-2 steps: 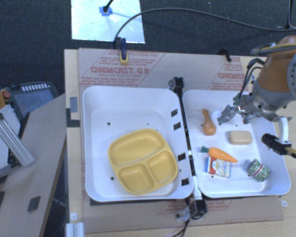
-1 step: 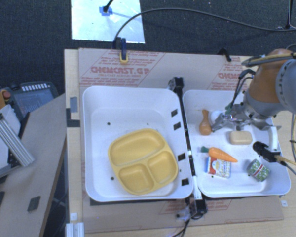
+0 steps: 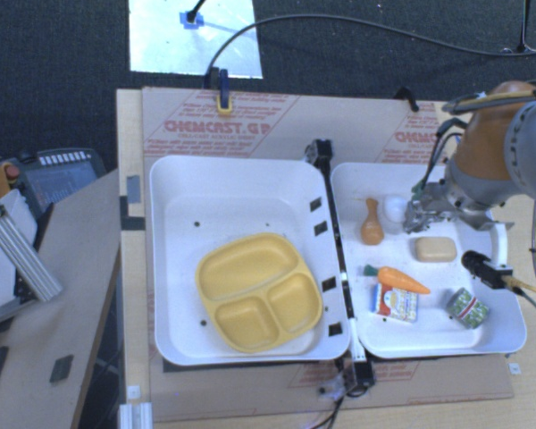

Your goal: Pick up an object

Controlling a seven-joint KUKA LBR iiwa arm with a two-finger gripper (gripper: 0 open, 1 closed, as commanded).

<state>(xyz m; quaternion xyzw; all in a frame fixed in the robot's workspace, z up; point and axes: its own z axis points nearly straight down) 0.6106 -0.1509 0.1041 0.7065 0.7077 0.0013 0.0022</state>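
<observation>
The right bin [image 3: 509,333] holds several small objects. A tan gourd-shaped piece [image 3: 372,223] lies at its back left, beside a small white object [image 3: 393,208]. A beige block [image 3: 435,249] sits near the middle. In front of it are an orange carrot [image 3: 400,280], a small red and white carton [image 3: 394,303] and a green can [image 3: 467,307]. My gripper [image 3: 420,218] hangs low over the back of this bin, just right of the white object and just behind the beige block. I see nothing held in it.
The left bin [image 3: 174,239] carries a yellow divided tray [image 3: 259,291]. A black divider [image 3: 332,239] runs between the two bins. The grey arm with its orange band [image 3: 487,141] comes in over the right bin's back right corner.
</observation>
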